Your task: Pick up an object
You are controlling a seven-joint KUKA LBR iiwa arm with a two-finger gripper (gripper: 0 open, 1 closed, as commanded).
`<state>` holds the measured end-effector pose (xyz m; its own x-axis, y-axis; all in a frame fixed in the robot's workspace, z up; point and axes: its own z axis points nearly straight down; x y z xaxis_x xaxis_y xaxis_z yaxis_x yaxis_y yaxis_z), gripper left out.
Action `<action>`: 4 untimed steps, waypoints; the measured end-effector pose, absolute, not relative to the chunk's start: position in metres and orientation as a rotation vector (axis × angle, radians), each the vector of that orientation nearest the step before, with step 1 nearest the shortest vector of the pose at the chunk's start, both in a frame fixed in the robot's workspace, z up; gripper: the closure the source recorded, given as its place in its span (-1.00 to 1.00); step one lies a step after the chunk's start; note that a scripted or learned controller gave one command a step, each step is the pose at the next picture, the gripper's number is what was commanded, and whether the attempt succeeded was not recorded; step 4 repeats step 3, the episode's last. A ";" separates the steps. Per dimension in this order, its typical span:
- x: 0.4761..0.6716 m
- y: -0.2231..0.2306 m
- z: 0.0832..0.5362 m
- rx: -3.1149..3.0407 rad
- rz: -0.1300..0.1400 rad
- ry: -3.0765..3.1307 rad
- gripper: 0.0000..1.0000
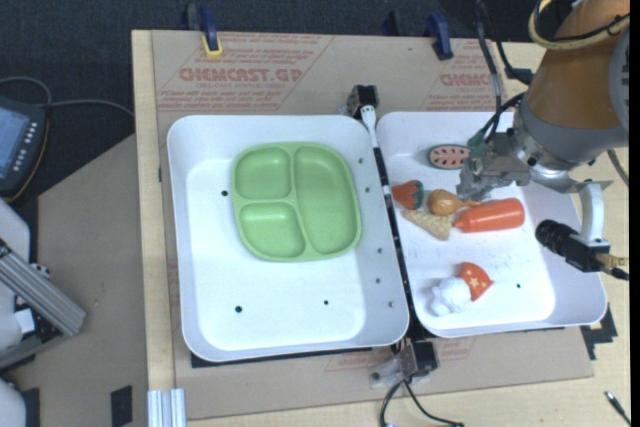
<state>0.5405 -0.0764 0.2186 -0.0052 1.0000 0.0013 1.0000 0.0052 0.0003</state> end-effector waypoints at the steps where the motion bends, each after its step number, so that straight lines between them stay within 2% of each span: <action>1: 0.540 -0.029 0.214 -2.213 0.000 -2.225 1.00; 2: 0.535 -0.029 0.218 -2.218 0.001 -2.221 1.00; 4: 0.540 -0.030 0.215 -2.220 0.000 -2.223 1.00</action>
